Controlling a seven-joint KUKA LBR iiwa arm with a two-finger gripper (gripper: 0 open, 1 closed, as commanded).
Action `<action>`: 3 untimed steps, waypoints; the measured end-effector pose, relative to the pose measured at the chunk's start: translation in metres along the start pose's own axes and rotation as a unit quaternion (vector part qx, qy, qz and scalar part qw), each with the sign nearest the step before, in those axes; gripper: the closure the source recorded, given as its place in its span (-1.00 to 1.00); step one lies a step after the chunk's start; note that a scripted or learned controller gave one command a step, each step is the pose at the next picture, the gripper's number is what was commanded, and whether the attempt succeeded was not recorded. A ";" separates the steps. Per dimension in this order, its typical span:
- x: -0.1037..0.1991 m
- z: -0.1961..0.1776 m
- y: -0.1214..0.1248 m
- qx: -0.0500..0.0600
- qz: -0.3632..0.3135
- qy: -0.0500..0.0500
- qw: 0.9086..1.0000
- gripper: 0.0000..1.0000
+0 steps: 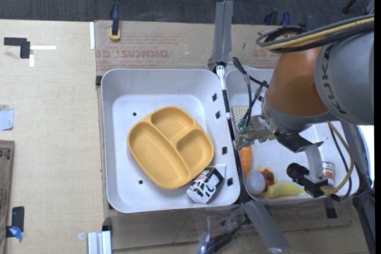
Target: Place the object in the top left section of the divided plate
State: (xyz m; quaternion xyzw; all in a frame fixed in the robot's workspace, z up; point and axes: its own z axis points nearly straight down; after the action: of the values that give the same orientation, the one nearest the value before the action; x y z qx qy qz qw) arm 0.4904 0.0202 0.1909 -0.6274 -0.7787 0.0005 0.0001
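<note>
Plate (pixel 170 146) sits mid left bin (pixel 113 128), all sections bare; my gripper (pixel 253 134) hovers over the right bin's (pixel 286 196) left edge above the carrot (pixel 244 159), grip state unclear

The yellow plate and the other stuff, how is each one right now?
Divided plate: flat in the left bin, sections bare.
Black-and-white object: lying in the left bin beside the plate's lower right rim.
Carrot: lying in the right bin.
White egg: resting in the right bin.
Banana: lying in the right bin.
</note>
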 end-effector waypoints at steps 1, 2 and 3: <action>0.085 0.068 0.004 0.002 0.061 0.000 0.998 1.00; 0.146 0.087 0.026 -0.010 0.204 -0.001 0.979 1.00; 0.057 0.089 0.158 0.002 0.260 0.001 0.966 1.00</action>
State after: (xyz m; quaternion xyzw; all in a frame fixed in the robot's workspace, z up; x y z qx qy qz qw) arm 0.6325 0.1095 0.1014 -0.8084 -0.5887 0.0012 0.0018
